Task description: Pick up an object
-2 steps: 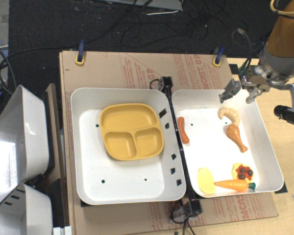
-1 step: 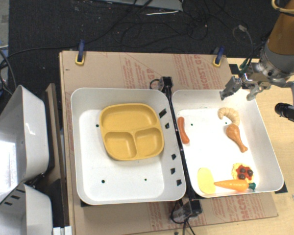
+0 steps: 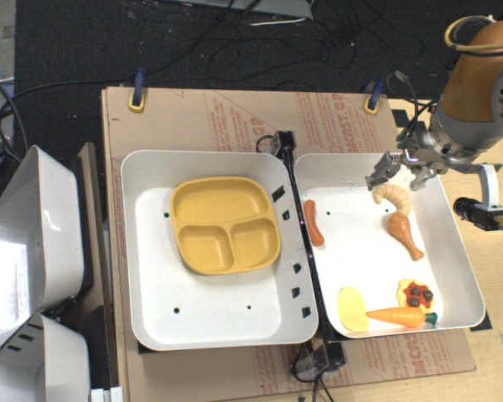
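At the upper right, the gripper hangs with jaws spread apart just above a croissant lying in the right bin, beside a drumstick.

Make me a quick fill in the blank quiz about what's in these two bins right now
1. The yellow divided plate lies in the ____ bin.
2. The gripper hovers just above the ____ in the right bin.
3. The carrot lies along that bin's ____ edge.
4. The plate has ____ compartments.

Missing words: left; croissant; near; three
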Available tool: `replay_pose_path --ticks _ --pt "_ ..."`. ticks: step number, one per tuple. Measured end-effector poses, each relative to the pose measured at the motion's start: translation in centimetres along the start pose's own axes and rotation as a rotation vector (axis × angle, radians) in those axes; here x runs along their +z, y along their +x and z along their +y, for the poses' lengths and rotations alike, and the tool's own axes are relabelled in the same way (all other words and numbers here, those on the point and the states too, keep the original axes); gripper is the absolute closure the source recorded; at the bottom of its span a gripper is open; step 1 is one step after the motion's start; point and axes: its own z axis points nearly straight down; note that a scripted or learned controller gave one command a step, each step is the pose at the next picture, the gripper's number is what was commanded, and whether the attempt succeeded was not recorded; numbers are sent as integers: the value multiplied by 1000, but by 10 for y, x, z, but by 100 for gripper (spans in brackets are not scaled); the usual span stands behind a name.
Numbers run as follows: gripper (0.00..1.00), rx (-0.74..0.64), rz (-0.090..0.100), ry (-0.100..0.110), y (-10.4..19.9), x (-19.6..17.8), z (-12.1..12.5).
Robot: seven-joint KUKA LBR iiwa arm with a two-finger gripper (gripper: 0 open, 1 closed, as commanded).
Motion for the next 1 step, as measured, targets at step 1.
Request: replay_pose_path --ticks 1 --pt "0 -4 0 -2 10 49 0"
